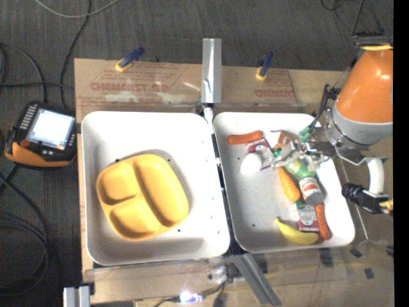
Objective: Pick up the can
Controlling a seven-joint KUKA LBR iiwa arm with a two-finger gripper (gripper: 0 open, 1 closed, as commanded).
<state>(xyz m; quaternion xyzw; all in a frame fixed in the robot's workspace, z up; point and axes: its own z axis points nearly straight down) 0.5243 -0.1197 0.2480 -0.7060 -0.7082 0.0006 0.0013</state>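
The can (310,189), small with a red and white label, lies in the right bin (255,235) near its right side, between a carrot (289,184) and a red sausage (323,222). My gripper (299,152) hangs low over the upper right part of that bin, just above and left of the can. A green item (298,167) lies right under the gripper, between it and the can. Nothing can be seen held in the gripper. The arm's orange band (370,88) is at the right edge.
The right bin also holds a hot dog (246,137), a white egg (250,165), a red and white packet (261,149), a red carton (307,217) and a banana (296,233). A yellow divided plate (142,196) lies in the left bin (96,133). A teach pendant (43,135) sits far left.
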